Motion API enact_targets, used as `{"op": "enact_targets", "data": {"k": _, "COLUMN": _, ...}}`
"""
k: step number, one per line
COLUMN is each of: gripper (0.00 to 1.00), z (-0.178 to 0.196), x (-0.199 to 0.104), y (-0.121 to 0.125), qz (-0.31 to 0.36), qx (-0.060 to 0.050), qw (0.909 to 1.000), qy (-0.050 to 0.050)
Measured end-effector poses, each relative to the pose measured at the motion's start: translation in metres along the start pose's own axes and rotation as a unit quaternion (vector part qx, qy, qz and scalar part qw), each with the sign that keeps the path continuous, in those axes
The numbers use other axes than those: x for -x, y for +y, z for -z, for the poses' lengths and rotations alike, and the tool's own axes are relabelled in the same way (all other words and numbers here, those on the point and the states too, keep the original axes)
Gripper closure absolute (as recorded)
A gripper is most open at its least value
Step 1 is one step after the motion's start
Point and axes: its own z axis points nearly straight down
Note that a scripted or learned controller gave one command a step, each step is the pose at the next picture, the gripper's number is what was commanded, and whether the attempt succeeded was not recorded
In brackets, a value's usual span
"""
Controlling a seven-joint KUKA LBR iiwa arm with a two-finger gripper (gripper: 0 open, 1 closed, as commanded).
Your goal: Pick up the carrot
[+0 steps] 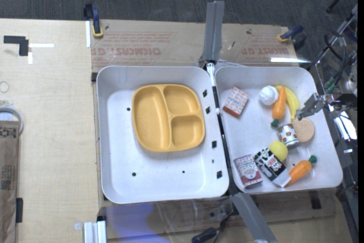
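Two carrots lie in the right bin (250, 139). One orange carrot (278, 102) rests near the back, wedged between a white ball (268, 95) and a yellow banana (292, 101). The other carrot (300, 170), with a green top, lies at the front right corner beside a black-and-white carton (269, 164). My gripper (309, 107) reaches in over the bin's right side, just right of the banana and above a tan round biscuit (305, 131). It is apart from both carrots and nothing shows in it.
The right bin also holds a small red-and-white box (235, 102), a can (288, 135), a lemon (278, 149) and a pink box (247, 171). A yellow divided plate (168, 117) sits in the left bin (114, 179). Clamps and cables crowd the right edge.
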Motion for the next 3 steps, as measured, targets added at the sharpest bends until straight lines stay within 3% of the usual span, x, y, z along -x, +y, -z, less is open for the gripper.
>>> {"op": "enact_targets", "data": {"k": 1, "gripper": 1.0, "z": 0.008, "x": 0.0, "y": 0.001, "qz": 0.0, "qx": -0.001, "qw": 1.0, "qy": 0.0}}
{"op": "enact_targets", "data": {"k": 2, "gripper": 1.0, "z": 0.025, "x": 0.036, "y": 0.021, "qz": 0.112, "qx": 0.001, "qw": 0.9937, "qy": -0.001}}
{"op": "enact_targets", "data": {"k": 3, "gripper": 1.0, "z": -0.046, "x": 0.047, "y": 0.01, "qz": 0.206, "qx": 0.001, "qw": 0.9785, "qy": 0.0}}
